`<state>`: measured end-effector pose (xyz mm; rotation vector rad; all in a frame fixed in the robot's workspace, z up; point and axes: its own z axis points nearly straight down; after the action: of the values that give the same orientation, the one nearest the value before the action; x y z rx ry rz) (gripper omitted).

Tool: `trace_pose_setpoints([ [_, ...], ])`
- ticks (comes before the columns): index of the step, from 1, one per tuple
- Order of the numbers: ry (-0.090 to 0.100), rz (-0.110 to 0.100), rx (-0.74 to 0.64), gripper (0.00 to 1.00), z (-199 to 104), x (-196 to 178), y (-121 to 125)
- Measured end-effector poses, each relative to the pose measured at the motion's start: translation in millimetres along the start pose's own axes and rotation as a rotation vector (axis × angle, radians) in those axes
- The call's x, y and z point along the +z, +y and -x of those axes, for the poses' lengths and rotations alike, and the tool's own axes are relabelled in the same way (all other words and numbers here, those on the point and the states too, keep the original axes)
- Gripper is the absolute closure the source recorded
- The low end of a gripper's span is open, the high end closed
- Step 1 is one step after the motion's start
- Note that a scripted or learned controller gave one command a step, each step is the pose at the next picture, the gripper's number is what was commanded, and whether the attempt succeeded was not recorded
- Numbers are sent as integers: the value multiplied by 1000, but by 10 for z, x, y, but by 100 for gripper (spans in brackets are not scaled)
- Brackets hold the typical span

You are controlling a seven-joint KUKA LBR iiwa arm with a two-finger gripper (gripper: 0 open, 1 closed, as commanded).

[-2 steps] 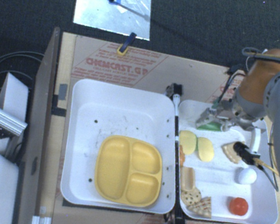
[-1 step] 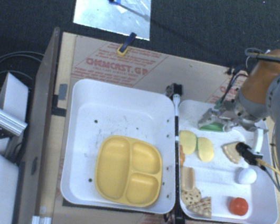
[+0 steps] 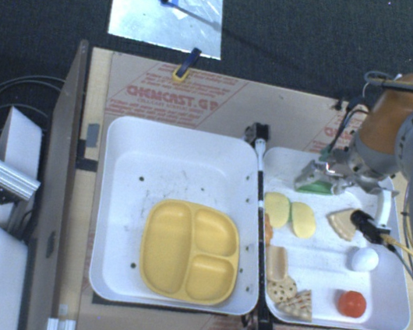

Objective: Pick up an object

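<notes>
- Camera view: the end effector [image 3: 330, 174] sits low in the right bin's [image 3: 404, 302] far corner, directly over a green object [image 3: 315, 187]; I can't tell how it is set, nor whether it has the object.
- Risk, I'd judge: the green object lies flat near the bin wall, so it may slip away or the tool may clip the rim.
- Its long axis looks roughly left-right; much of it is covered.

Claw [image 3: 323, 175] low over a green object [image 3: 314, 187] — right bin's [image 3: 394, 312] far end.
</notes>
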<state>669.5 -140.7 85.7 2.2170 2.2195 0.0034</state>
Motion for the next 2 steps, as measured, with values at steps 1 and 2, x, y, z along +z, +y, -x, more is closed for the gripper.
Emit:
trace_pose_setpoints([
  [1,1,5,-2,100,-8,-136,23],
  [2,1,4,-3,0,-7,-134,22],
])
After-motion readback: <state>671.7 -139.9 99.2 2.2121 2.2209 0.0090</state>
